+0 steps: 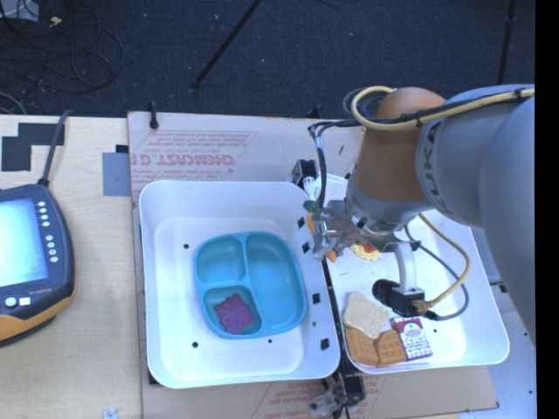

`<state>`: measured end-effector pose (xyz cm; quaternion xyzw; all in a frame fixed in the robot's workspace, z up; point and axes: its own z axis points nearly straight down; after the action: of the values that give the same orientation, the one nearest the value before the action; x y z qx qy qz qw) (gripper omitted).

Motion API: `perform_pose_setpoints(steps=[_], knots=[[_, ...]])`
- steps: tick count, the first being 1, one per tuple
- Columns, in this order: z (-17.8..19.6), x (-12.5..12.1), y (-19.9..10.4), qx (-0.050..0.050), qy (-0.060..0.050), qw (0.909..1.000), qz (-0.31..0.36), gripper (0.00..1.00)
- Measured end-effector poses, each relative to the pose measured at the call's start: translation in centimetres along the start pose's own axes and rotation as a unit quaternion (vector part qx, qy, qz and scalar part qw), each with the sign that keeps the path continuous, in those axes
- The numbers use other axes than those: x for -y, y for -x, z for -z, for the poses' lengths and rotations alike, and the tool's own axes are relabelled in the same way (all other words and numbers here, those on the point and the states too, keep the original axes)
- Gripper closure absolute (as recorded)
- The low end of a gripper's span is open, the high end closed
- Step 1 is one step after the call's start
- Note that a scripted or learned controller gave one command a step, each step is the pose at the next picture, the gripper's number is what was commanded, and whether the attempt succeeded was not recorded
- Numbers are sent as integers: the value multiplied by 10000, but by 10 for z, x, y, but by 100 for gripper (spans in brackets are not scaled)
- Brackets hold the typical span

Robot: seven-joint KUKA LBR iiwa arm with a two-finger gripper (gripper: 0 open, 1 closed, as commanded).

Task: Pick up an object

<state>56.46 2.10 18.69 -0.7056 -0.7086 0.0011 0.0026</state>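
Below my gripper (342, 239): a small yellow piece (368, 252), just beside me or touching, on the floor of the right bin (485, 339). That's my likeliest pick, I reckon.
Grip: apart or together, I cannot tell; my own wrist covers it from above.
Step in hand: the grab itself, by my judgement, with me low over the bin. To do it well I should centre over the piece before I close, go straight down, and keep off the bin wall just beside me (a nudge there could skew everything).
Yellow piece: small, low, yellow with a touch of orange-red, half hidden under me. It looks light and may skid away if I catch only its edge.
Nearer the bin's front corner than my hand: bread slice (365, 312), crackers (384, 349) and red packet (414, 337), huddled together, apart from my pick.
Across the wall from my hand: blue tray (279, 269) in the left bin (166, 234), with a purple lump (234, 312) in one compartment.
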Motion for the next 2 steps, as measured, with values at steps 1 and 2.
perform_pose_setpoints(steps=[1, 2], knots=[[0, -38, 6, 12, 22, 10000, -5, 100], [14, -36, 33, 13, 16, 10000, -30, 100]])
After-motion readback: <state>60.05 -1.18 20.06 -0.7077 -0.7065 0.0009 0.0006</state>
